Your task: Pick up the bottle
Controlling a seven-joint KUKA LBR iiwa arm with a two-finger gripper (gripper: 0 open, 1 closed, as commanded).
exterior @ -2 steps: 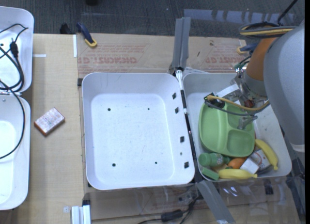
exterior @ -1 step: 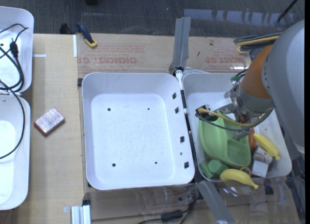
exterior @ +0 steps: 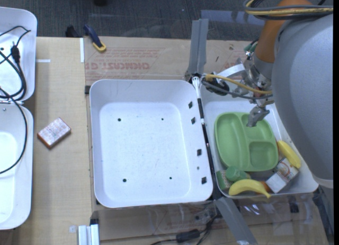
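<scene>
My gripper (exterior: 258,115) hangs over the green divided tray (exterior: 246,143); grip state unclear, and the green bottle (exterior: 233,174) sits nearer.

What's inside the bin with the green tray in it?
In the right bin: a green tray, two bananas, a small box and something green, perhaps the bottle. The arm covers the bin's far right.

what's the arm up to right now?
The arm's pincer hangs over the green divided tray in the right bin, with nothing visibly held. Two bananas and a green bottle-like item lie along the bin's near side. The left bin sits beside it.
</scene>
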